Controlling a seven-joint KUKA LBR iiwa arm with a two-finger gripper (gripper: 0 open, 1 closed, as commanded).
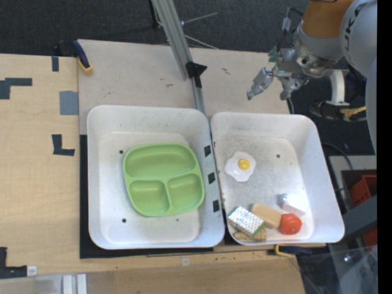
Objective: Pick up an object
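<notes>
Target not yet fixed; candidates all lie in the right bin [309,141]. Taking that bin as landmark throughout.

Fried egg [240,166]: near the bin's middle, toward its left wall, lying flat and apart from everything else. Easiest to reach, but low and flat, so probably a poor grasp.

Cluster along the bin's near edge: a tomato [291,224] at the near right, a tan block [267,215] just left of it and touching or nearly so, a wrapped packet [245,220] left of that, leaning on the block's end. A small pale piece [291,206] sits just behind the tomato; I cannot tell what it is.

My gripper [273,83] hangs beyond the bin's far rim, over the bare bench, clear of the bin. Fingers spread apart, nothing between them.

Progress: nothing picked. No object touched or lifted as far as the view shows; all items rest on the bin floor. Left to do, by my reckoning: travel over the bin, choose an item, descend, close, lift. That is essentially the whole task.

Beyond the bin's left wall: the second bin [98,164] with a green tray [163,178] in it, three compartments, all bare. A metal pole [174,32] slants across the bench behind the seam where the bins meet.
</notes>
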